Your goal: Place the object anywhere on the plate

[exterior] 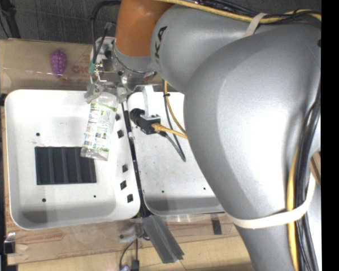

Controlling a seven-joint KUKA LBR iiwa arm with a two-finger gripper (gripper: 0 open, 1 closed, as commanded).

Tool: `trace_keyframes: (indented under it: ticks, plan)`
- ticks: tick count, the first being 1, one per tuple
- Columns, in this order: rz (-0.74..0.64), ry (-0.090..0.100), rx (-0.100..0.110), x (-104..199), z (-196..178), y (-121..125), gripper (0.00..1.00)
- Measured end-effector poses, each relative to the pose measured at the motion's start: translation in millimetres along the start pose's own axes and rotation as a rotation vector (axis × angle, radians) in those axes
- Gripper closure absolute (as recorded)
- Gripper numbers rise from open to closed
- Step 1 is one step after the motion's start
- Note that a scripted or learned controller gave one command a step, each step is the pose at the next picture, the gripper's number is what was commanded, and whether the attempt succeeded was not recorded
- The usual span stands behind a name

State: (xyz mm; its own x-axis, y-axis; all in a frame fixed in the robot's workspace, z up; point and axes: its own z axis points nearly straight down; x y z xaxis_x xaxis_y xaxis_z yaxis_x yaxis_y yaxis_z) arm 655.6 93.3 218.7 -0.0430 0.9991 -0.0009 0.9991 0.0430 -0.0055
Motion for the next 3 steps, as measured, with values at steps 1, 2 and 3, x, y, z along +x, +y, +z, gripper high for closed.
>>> trace_keyframes:
  ticks: [1,2,3]
  plan:
    - [-0.262,-0.001,0.004,70,-1,-14,1.0]
    - [-0.262,-0.001,0.003,70,-2,-14,0.0]
    - [-0.642,-0.001,0.001,31,29,-60,0.0]
